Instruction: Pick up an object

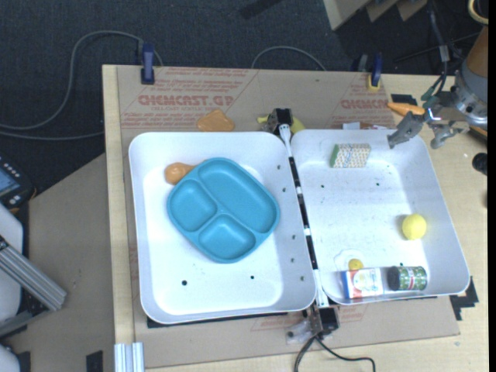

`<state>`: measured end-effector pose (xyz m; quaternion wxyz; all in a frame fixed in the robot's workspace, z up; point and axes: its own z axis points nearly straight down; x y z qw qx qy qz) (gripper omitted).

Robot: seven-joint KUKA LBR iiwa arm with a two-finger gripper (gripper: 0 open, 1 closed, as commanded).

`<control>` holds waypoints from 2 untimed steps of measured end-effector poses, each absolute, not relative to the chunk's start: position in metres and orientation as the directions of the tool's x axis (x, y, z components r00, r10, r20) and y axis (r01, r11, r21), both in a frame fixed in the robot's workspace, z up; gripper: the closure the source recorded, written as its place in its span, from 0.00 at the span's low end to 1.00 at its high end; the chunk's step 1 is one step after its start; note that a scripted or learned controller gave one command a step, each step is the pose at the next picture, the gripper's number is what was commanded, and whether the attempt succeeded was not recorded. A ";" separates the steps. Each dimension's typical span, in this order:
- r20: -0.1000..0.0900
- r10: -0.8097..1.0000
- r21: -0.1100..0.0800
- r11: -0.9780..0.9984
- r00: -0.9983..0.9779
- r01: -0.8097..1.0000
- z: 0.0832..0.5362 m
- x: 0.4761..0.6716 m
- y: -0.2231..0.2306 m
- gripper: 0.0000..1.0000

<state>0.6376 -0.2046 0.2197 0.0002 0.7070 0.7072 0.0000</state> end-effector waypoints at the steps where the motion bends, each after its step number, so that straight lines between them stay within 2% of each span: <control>1: 0.003 1.000 -0.009 -0.005 0.005 1.000 0.176 0.552 -0.221 0.00; 2: 0.010 1.000 -0.003 0.003 -0.003 1.000 0.082 0.529 -0.216 0.00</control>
